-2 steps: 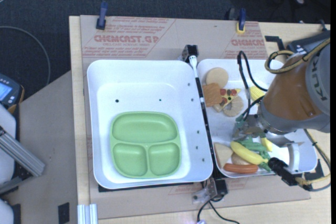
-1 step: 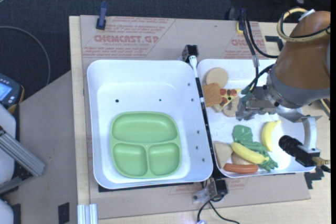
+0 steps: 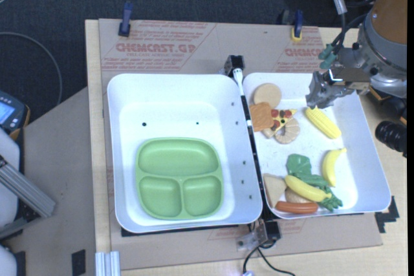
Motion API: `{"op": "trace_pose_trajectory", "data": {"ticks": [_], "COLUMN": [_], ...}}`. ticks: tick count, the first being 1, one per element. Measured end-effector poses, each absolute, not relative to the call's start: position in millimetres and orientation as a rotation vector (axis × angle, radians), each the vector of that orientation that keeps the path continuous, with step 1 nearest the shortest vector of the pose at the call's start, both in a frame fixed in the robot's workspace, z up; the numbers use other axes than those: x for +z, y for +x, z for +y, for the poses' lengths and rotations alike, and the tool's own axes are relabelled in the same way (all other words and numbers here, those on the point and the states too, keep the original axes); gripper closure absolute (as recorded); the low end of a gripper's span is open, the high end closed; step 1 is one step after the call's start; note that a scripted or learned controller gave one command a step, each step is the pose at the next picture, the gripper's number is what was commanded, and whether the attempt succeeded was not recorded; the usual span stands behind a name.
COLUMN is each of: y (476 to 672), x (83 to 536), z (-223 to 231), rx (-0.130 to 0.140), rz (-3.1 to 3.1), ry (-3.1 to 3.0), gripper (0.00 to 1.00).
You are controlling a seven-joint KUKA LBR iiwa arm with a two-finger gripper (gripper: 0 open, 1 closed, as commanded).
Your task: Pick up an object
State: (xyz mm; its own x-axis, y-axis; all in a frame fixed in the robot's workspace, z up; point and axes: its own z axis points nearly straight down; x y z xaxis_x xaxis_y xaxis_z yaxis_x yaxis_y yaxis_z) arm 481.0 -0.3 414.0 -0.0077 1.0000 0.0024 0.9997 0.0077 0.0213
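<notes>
I see the gripper [image 3: 321, 97] hovering just beside the corn cob [image 3: 323, 122], at its upper end. I can't tell its grip state.

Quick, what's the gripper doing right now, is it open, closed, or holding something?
Gripper: cannot be told whether it is open or closed. It hangs over the right bin, beside the corn cob, and nothing shows in its grasp.

Two shallow white bins: left bin [image 3: 123, 139] and right bin [image 3: 369, 165]. One green three-compartment plastic tray [image 3: 179, 176]. Three yellow toy bananas [image 3: 322, 122] [image 3: 330, 166] [image 3: 306, 189]. One red toy sausage [image 3: 296, 207].
</notes>
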Motion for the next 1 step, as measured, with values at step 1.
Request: {"op": "trace_pose_trajectory", "data": {"ticks": [1], "y": [477.3], "x": [264.9], "z": [-34.9], "rx": [-0.017], "rz": [2.223], "ry": [2.235], "gripper": [1.0]}}
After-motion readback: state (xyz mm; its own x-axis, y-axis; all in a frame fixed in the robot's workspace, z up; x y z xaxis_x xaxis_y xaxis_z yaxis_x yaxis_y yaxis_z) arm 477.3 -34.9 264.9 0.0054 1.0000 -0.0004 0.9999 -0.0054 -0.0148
